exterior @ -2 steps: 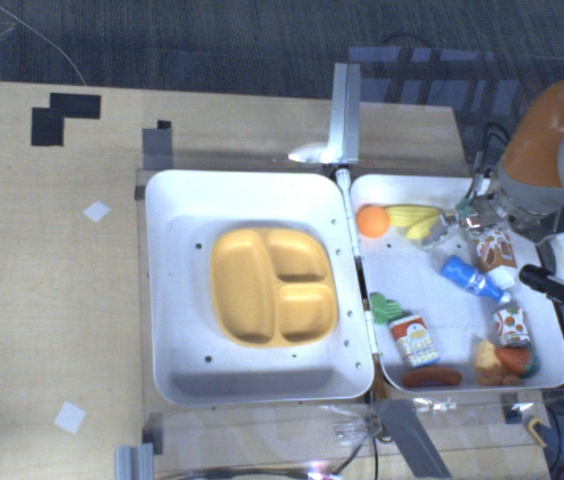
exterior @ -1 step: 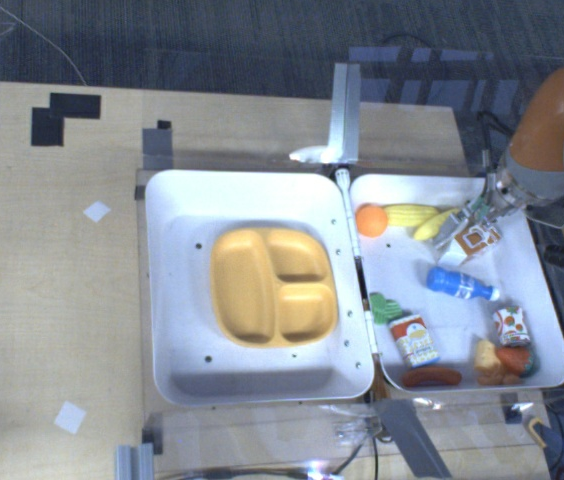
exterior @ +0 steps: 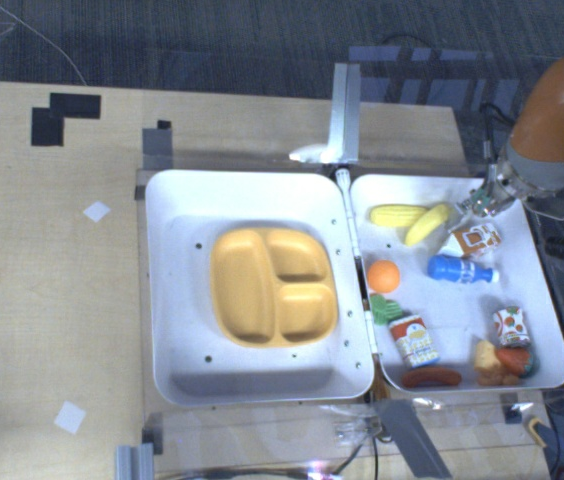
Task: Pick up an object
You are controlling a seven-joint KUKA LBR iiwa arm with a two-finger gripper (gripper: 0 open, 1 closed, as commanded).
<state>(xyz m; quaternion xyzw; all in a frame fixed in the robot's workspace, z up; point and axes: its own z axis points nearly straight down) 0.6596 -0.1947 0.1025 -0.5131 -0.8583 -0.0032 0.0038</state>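
The pincer (exterior: 482,204) hangs at the far right corner of the right bin (exterior: 552,318), under the orange band (exterior: 552,108) of the grey arm, and it is too small and blurred here, so I cannot tell how it stands. Closest to the camera, far in front of the pincer, a dark red sausage (exterior: 432,377) lies by the near rim of this bin, and to its right sits a heap of yellow and red pieces (exterior: 502,361) which I cannot name. Just behind this heap is a small red and white carton (exterior: 511,325), and left of it a bigger carton with a red top (exterior: 413,339), which touches a green piece (exterior: 384,309). Closer to the pincer there is an orange ball (exterior: 383,275) to its left and a blue bottle (exterior: 459,269) almost under it. A small orange and white carton (exterior: 476,239) lies just below the pincer. Two yellow bananas (exterior: 414,218) lie just left of the pincer, crossing one over the other. Well to the left, the left bin (exterior: 177,268) holds a yellow tray with compartments (exterior: 272,285).
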